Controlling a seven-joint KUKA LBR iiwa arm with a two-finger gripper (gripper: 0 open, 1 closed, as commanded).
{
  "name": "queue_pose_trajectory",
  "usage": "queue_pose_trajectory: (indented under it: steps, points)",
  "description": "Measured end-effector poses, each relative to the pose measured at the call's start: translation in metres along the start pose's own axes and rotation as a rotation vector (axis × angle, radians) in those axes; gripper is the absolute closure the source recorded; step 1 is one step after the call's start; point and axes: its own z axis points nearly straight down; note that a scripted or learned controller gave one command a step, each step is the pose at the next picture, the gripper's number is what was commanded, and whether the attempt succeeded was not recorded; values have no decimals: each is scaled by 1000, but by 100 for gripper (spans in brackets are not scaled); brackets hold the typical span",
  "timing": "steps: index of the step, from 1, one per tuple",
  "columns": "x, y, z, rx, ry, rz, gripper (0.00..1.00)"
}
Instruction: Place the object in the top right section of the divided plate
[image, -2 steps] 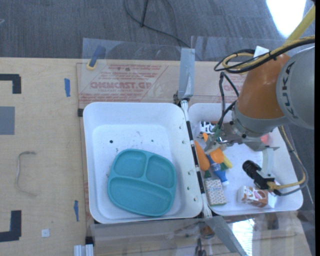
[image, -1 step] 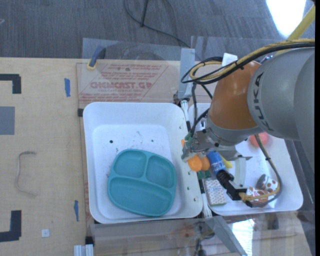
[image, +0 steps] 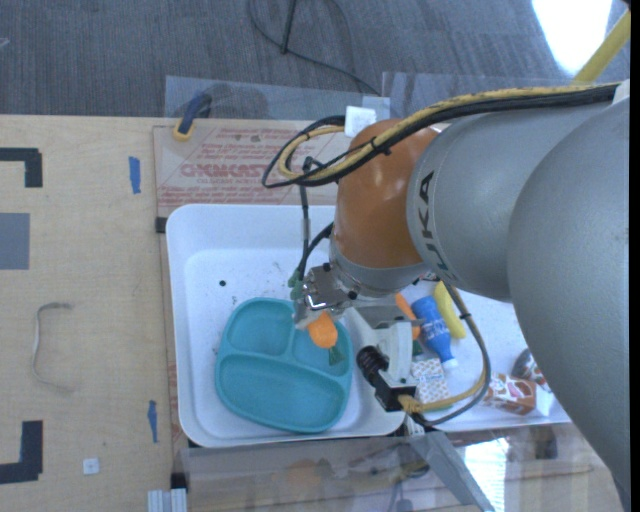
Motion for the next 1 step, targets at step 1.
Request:
queue_pose_trajectory:
  steps: [1]
  points:
    - [0,0,0,0,0,0,0]
